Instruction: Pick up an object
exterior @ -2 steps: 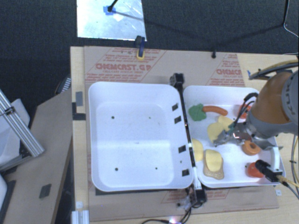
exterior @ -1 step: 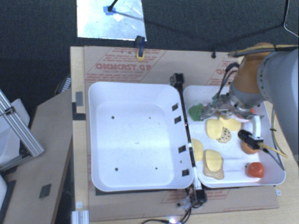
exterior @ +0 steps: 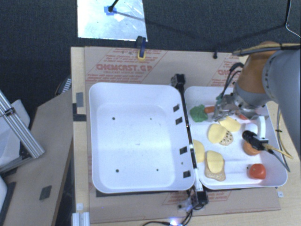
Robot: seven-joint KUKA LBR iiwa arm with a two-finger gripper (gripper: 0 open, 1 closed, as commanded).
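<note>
Two bins are sitting side by side: the left bin [exterior: 136,135] and the right bin [exterior: 237,157]. Every loose thing is lying in the right bin.

Four yellow pieces are lying there:
- The back yellow piece [exterior: 231,125] is just below the gripper.
- The middle yellow piece [exterior: 215,133] is just beside the back one.
- The left yellow piece [exterior: 198,150] is lying against the wall shared with the left bin.
- The front yellow piece [exterior: 215,160] is resting on one tan slice [exterior: 216,175].

One speckled biscuit [exterior: 227,139] is touching the middle yellow piece. One green piece [exterior: 198,112] is lying at the back left of the bin. One red ball [exterior: 256,171] is sitting near the front right corner, and one orange ball [exterior: 249,149] is sitting just behind it. One small red bit [exterior: 209,109] is lying between the green piece and the gripper.

The arm [exterior: 282,74] is reaching in from the right. Its orange band [exterior: 251,76] is bending downward, so the wrist is pointing into the back of the right bin. The gripper [exterior: 222,108] is hanging low there, just beside the red bit and above the back yellow piece. Whether it is parted or closed cannot be told, and nothing is showing in its grasp.
</note>
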